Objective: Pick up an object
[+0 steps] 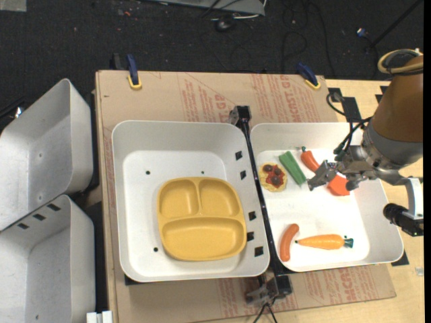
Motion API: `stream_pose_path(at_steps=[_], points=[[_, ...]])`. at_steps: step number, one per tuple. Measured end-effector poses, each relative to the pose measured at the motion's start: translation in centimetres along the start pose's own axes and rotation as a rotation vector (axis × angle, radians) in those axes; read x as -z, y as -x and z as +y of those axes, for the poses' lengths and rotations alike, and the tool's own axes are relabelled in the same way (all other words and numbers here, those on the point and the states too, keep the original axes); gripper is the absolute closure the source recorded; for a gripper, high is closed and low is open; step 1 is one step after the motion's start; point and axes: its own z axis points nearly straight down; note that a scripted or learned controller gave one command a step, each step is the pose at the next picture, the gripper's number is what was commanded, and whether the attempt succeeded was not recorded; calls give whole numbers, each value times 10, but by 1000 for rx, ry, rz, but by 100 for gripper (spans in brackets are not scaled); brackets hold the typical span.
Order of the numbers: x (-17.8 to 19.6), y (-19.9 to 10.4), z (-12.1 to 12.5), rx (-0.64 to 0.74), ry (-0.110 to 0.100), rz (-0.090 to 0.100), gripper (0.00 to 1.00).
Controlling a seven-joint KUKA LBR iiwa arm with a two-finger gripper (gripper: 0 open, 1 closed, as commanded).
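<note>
A toy carrot (323, 242) and sausage (288, 241) are seen at the right bin's (377, 258) near edge. Farther back, the end effector (330, 175) is lowered beside an orange-red piece (338, 186), w/ a green block (292, 167) left of it. Finger spread can't be told; nothing is seen lifted, so the pick is judged not yet done.

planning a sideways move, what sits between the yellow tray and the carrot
In the camera view, between the yellow tray and the carrot run the two bins' touching walls, then a sausage in the right bin.
</note>
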Motion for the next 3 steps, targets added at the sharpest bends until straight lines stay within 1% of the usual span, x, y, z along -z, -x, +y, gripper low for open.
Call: stream_pose_path(at_steps=[1,2,3], points=[[6,0,3,2,11,-2,0],[-56,5,6,-1,7,-1,0],[-119,5,-1,0,7,-1,0]])
